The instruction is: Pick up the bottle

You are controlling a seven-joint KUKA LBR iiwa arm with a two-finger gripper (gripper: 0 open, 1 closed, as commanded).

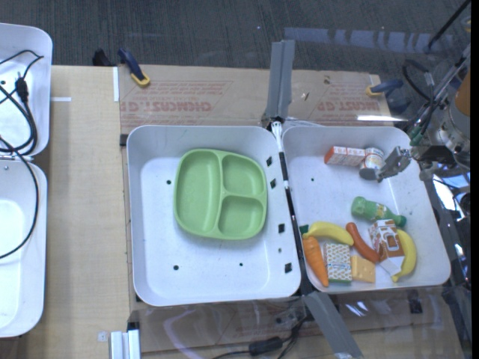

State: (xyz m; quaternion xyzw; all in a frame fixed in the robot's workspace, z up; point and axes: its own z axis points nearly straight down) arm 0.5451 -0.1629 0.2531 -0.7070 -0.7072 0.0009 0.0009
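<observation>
Approach step; gripper (392,164) hovers at right bin (314,142) far-right, finger state cannot be told; green bottle (376,211) lies near-side of it, ungrasped; next: shift nearer, descend over bottle.

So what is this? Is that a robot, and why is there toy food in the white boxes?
Yes, a robot arm reaches in from the right, and its gripper is like a hand with two fingers. One camera looks down from above the bench. The left bin holds a green plate with three sections. The right bin holds toy food: bananas, a carrot, a small box and a green bottle. The robot should pick up the bottle, but the gripper is above it near a small can, holding nothing that I can see.
</observation>
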